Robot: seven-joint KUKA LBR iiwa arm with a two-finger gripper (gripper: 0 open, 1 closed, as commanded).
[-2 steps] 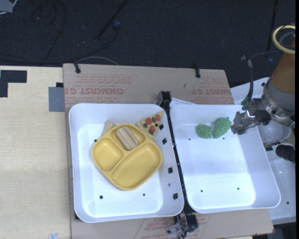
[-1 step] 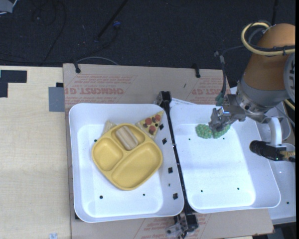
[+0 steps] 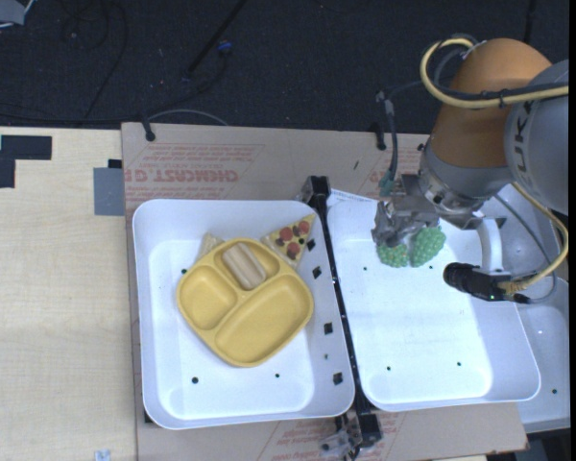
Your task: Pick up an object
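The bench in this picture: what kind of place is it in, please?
Probably a robot lab. Two white bins hold toy food, such as a yellow tray and green grapes at the arm's tool, and loose cables lie on the dark floor.

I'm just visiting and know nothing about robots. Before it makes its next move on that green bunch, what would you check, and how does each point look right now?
1. Gripper is over the target: ok, it sits right at the green grape bunch in the right bin.
2. Bunch is actually gripped: cannot tell, the arm hides the contact.
3. Bunch has room around it: ok, nothing else lies beside it in that bin.
4. Bunch is away from the bin wall: not ok, it lies near the far edge.
5. Other items are out of the way: ok, the yellow divided plate and pizza slice lie in the left bin.
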